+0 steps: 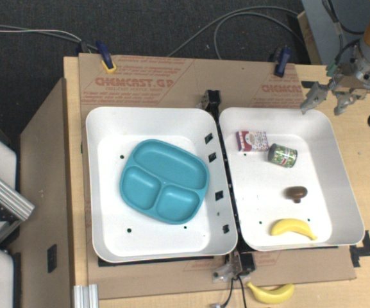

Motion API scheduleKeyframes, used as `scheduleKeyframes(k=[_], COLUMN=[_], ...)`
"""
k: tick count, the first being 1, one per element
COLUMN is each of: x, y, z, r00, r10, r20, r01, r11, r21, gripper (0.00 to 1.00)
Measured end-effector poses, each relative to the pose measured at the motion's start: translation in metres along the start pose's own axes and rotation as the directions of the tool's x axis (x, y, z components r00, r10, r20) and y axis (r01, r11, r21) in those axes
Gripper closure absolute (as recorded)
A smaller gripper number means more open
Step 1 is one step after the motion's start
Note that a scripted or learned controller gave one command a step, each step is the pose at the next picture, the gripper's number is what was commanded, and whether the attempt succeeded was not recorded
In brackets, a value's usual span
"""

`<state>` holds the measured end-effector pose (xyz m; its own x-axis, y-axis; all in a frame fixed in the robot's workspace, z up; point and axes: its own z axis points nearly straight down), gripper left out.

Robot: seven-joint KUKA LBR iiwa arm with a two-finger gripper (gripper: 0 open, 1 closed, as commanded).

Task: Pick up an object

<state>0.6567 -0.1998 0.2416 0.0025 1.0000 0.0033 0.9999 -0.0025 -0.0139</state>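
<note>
Jaws (326, 99) spread wide, empty, above right bin's (338, 172) far corner | nearest target: green can (282, 155) (lying tipped, beside the carton (252, 140)) | you should descend straddling it squarely.

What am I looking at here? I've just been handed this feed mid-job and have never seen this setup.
One fixed camera looks down at a slant on a bench. The grey arm at upper right ends in a two-finger gripper, open and holding nothing, above the far corner of the right bin. That bin holds a small carton, a green can, a brown object and a banana. The left bin holds a blue divided plate. Another banana lies outside, at the bench's near edge.
</note>
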Motion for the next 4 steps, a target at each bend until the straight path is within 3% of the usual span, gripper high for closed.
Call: scheduleKeyframes(k=[1, 3, 4], x=[0.001, -0.004, -0.008], y=[0.003, -0.009, -0.002], z=[-0.009, 0.094, 0.139], r00=[1.000, 1.000, 1.000], r10=[-0.003, -0.003, -0.004], r20=[0.003, 0.002, 0.002], r01=[0.003, 0.003, 0.004], r11=[1.000, 1.000, 1.000], r21=[-0.014, -0.008, -0.009], gripper=[0.00, 0.00, 0.00])
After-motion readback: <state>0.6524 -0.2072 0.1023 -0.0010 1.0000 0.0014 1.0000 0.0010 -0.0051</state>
